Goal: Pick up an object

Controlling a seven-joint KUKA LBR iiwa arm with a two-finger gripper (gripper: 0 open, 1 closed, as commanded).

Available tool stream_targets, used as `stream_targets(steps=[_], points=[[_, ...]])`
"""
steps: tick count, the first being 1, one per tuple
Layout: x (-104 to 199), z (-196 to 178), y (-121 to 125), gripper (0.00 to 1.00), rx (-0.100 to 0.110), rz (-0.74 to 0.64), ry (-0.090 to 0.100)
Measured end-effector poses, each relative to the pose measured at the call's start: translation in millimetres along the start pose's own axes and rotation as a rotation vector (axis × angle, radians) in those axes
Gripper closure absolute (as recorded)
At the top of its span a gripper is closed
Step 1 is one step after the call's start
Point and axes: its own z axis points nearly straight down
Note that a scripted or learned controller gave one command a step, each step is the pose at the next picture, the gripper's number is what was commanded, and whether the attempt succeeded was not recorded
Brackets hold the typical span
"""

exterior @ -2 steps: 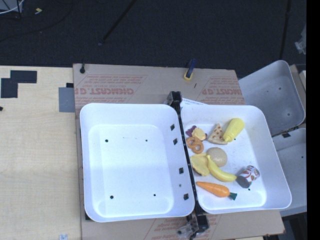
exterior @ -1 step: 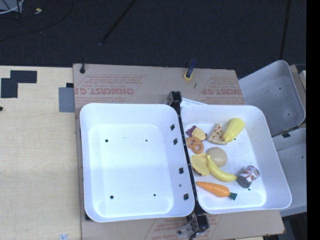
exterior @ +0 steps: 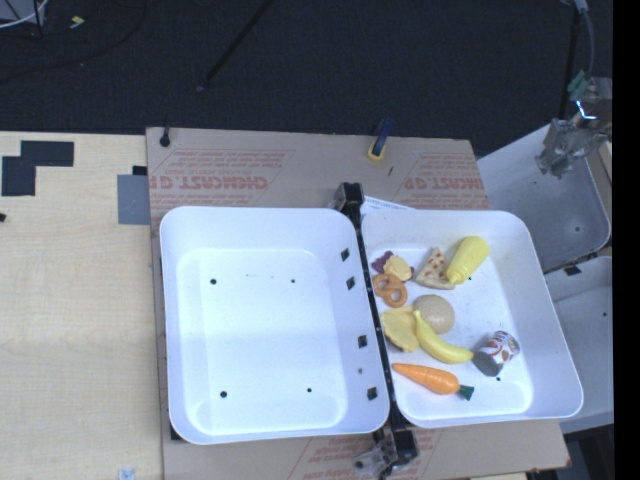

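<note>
Pre-grasp. Carrot (exterior: 427, 378) lies low in the right bin (exterior: 545, 298), lower right of frame, beside the banana (exterior: 440, 342). My end effector's opening: cannot tell. Next: descend over carrot.

Brown cardboard sheet (exterior: 300, 173) under bins: red block lettering, printed upside down to camera, repeated left and right along far edge. Reads roughly "CHEMCAST" on left print; exact spelling not certain. Right print partly cut off. More red print on sheet's near edge, illegible. Small can (exterior: 497, 351) in right bin (exterior: 545, 368): label markings too small to read.
</note>
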Motion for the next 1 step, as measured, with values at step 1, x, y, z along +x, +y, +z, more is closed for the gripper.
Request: stream_targets(steps=[1], points=[[-4.5,-128.6,-1.0,1.00,-0.029,-0.003,-0.010]])
